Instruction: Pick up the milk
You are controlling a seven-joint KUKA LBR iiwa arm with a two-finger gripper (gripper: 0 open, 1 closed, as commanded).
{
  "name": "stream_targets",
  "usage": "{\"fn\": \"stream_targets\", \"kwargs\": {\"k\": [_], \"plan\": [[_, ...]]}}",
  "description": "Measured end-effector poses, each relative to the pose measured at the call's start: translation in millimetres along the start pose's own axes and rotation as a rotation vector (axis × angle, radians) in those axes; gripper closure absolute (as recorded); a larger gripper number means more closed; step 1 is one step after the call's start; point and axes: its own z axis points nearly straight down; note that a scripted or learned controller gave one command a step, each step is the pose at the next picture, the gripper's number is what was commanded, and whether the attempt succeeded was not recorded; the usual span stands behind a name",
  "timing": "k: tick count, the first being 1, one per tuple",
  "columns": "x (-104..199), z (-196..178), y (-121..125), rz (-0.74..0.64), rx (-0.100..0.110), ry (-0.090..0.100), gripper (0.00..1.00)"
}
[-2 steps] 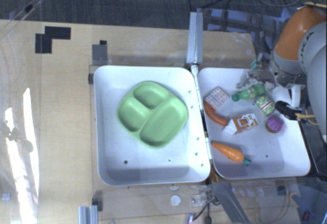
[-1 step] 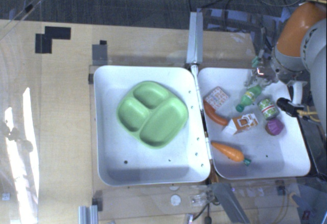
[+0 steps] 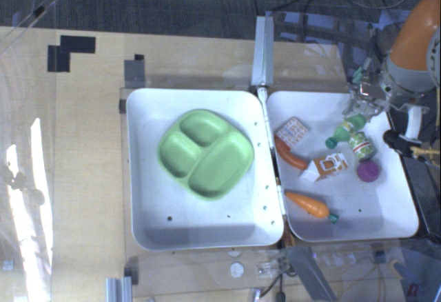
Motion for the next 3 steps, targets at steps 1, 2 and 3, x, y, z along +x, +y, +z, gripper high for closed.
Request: {"fn": "stream_targets", "kwargs": {"k": [1,2,3], "plan": [[70,-19,-9,-0.059,0.001,0.002,1.00],[72,-31,-7,-0.065,-0.006,0.003,1.00],[74,-43,-5,-0.069,-0.012,0.004,1.00]]}}
